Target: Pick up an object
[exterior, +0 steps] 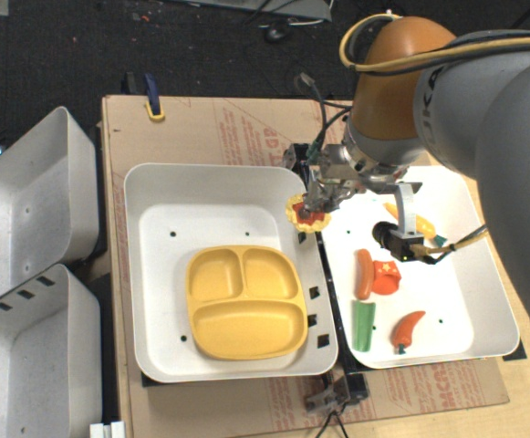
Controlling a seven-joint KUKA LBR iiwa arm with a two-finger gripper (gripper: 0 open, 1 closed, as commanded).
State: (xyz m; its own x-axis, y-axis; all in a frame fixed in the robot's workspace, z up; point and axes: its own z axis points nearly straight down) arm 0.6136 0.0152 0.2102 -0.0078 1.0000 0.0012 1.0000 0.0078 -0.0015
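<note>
My gripper [316,206] hangs over the divide between the two white bins, at the upper left corner of the right bin [483,336]. A small yellow and red toy [303,215] sits between its fingertips, above the bin rims, and the fingers are shut on it. Lying in the right bin are an orange sausage [363,274], a red piece [387,278], a green piece [363,325] and a red chili pepper [408,328]. A yellow piece [394,211] shows near the wrist.
The left bin [155,245] holds a yellow compartment tray [244,301]. Both bins rest on a cardboard sheet [210,130]. Two more white bins [27,208] stand at the far left. The big grey arm covers the upper right.
</note>
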